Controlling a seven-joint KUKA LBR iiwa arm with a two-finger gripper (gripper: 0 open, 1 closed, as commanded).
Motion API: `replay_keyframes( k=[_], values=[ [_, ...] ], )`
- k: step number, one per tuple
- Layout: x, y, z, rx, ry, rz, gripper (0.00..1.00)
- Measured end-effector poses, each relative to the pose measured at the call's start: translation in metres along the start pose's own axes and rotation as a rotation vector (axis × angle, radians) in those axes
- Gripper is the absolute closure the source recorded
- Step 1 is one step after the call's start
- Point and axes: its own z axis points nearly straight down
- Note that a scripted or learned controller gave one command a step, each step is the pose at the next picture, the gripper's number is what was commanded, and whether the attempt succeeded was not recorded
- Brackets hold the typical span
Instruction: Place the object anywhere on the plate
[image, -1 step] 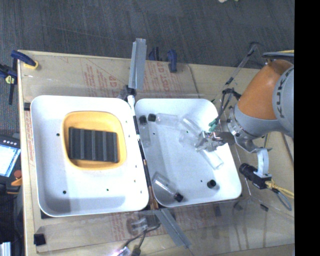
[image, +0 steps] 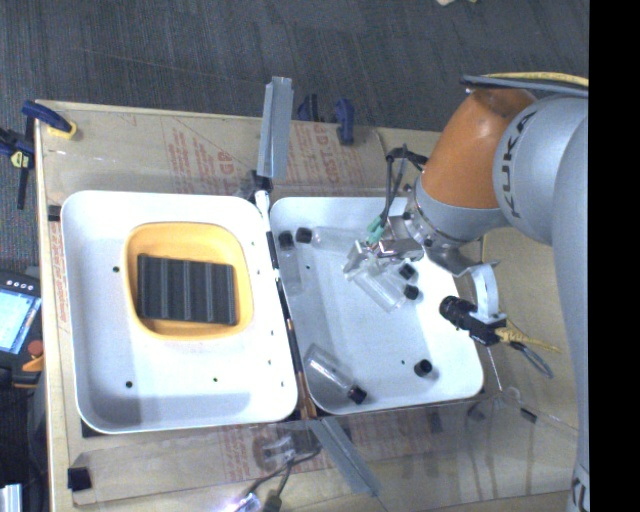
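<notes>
The yellow plate (image: 190, 240) with a dark ridged centre lies in the left bin (image: 100, 380). My gripper (image: 372, 258) hangs low over the upper middle of the right bin (image: 450, 385). Just below it a clear tube with a black cap (image: 390, 291) lies on the bin floor, close to the gripper; whether they touch I cannot tell. A second clear capped tube (image: 333, 376) rests near the front left corner of the right bin.
A small black piece (image: 285, 240) and a clear bit (image: 303, 237) sit at the right bin's back left. Another black piece (image: 422, 368) lies near its front right. Clamps and a metal bar (image: 275, 125) stand behind the bins.
</notes>
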Motion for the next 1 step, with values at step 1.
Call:
replay_keyframes(
  k=[1],
  values=[
    [0.0462,0.0381,0.0018,-0.002,-0.001,-0.207,1.0]
  ],
)
